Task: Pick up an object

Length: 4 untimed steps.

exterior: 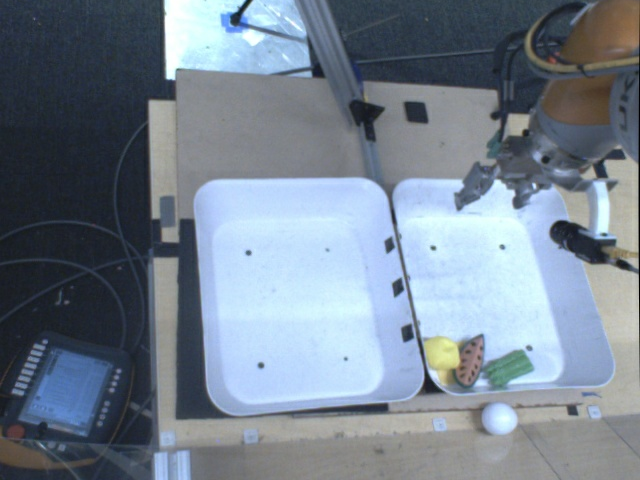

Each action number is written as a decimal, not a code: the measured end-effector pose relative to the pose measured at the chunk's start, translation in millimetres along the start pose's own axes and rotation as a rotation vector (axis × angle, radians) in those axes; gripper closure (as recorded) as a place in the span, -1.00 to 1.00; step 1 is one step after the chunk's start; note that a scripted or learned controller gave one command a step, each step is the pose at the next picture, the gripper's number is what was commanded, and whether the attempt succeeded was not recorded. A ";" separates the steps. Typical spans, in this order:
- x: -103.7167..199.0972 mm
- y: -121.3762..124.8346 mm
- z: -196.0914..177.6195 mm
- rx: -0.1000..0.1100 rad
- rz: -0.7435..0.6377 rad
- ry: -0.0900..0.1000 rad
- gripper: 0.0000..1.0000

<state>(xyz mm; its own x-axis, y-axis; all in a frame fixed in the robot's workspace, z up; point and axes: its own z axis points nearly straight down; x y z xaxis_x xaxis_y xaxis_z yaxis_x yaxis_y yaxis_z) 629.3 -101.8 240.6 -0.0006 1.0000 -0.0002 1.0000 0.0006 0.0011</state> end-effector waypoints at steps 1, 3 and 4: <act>-65.1 6.5 -3.3 0.000 0.005 -0.001 -1.00; -84.3 -27.8 20.6 -0.004 0.006 -0.003 -1.00; -39.7 -65.1 148.5 0.008 -0.001 0.002 -1.00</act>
